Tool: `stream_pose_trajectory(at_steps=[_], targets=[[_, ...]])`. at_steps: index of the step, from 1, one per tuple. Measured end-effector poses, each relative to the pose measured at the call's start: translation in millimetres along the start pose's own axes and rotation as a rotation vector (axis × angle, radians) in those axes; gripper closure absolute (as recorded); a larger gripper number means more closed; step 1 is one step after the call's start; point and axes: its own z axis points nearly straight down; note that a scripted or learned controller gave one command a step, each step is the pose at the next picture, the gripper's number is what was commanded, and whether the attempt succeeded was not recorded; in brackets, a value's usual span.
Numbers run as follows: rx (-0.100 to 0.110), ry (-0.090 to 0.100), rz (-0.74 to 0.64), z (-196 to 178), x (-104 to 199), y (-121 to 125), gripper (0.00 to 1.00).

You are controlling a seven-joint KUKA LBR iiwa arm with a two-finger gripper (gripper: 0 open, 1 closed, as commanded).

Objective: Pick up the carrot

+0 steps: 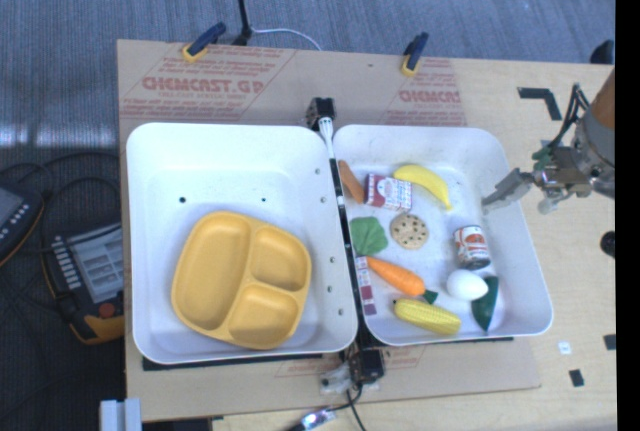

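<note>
One gripper (522,191) extended from the right, hovering over the right bin's (520,319) rim. Fingers spread, nothing held. Carrot (396,275) lies well apart, low in that bin

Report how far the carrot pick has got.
Done: nothing yet. The carrot lies in the right bin, between the cookie and the corn.

In hand: the gripper sits at the bin's right edge, open and holding nothing, apart from the carrot.

Left: move over the carrot, come down, close on it and lift. The yellow tray in the left bin plays no part.
</note>
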Motion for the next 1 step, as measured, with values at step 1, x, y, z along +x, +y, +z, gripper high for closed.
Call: stream_pose_trajectory(at_steps=[1], targets=[[0.004, 0.003, 0.096, 26.1, 75.1, -46.7, 0.00]])
